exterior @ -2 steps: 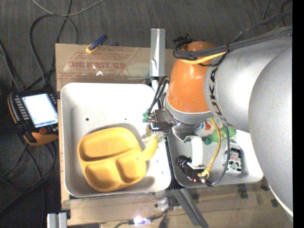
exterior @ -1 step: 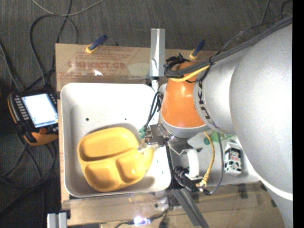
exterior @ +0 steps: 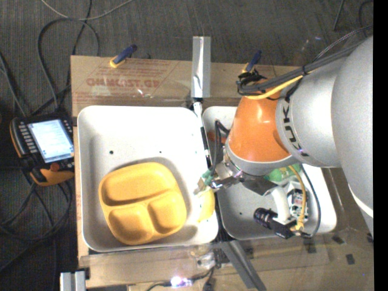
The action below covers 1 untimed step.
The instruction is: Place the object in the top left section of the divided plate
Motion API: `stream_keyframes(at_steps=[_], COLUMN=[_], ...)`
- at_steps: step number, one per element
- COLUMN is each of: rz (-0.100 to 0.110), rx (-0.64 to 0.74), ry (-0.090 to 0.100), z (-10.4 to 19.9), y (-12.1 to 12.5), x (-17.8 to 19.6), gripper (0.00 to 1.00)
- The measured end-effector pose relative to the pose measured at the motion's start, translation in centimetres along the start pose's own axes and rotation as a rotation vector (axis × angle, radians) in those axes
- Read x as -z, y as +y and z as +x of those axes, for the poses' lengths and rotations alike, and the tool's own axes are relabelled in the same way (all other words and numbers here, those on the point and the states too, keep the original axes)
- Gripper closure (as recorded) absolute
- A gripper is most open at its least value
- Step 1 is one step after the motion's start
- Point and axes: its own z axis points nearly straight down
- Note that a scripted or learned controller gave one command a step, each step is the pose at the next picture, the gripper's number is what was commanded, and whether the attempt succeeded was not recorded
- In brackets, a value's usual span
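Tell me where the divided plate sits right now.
The yellow divided plate lies in the left bin, toward its lower half, in the camera view. The pincer is just off the plate's right edge, near the wall between the two bins.

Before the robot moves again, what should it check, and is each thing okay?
1. Yellow divided plastic plate lies flat in the left white bin: ok.
2. Plate's sections hold nothing: ok.
3. Gripper sits above the plate: not ok, it hangs at the rim between the bins.
4. Yellow object at the left bin's right wall, beside the plate, is gripped: cannot tell.
5. Object's shape is clear: cannot tell, the grey arm with the orange band covers part of it.
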Motion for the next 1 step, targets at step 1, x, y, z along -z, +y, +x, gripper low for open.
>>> stream_keyframes(at_steps=[1], rz=[0.001], rx=[0.298], ry=[0.001], z=[5.80], y=[1.97], x=[-1.88], gripper=[1.00])
